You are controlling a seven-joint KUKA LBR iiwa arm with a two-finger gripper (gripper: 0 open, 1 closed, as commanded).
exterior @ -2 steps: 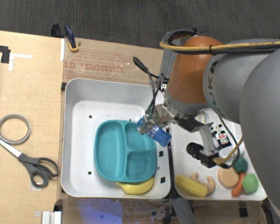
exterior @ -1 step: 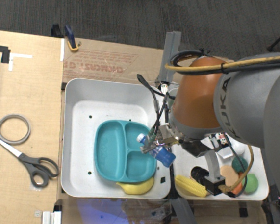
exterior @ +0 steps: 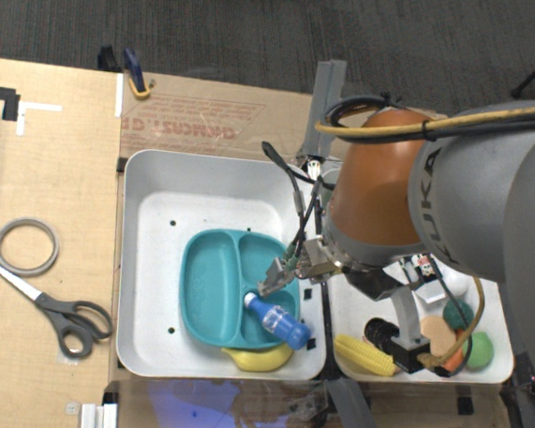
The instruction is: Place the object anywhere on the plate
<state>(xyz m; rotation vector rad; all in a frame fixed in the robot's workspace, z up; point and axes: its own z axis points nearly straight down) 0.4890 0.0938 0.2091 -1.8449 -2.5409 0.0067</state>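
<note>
At the front of the left bin [exterior: 152, 244] lies a yellow banana [exterior: 256, 357]. It is tucked against the front rim of the plate [exterior: 209, 287].

Just behind the banana is a small blue bottle [exterior: 278, 320]. I think this is the thing to place. It lies on its side across the right front part of the blue-green plate. Its pale cap points to the middle of the plate. Its other end sits at the plate's rim, close to the banana. So it looks like it is on the plate now, but near the edge.

The bottle looks like plastic, so I think it is light and hard, not soft. It looks smooth and round, so it may slip or roll. The best place to take it is across the middle of its body, not at the thin cap.

Right behind the bottle's cap is the gripper [exterior: 277, 277]. It is low over the plate and very close to the cap. I cannot tell if it is squeezing or let go, and I cannot see the bottle inside it.

In the right bin [exterior: 402, 378] there is a corn cob [exterior: 364, 355] at the front.

Farther back, the big grey and orange arm [exterior: 383, 182] leans over both bins.
</note>
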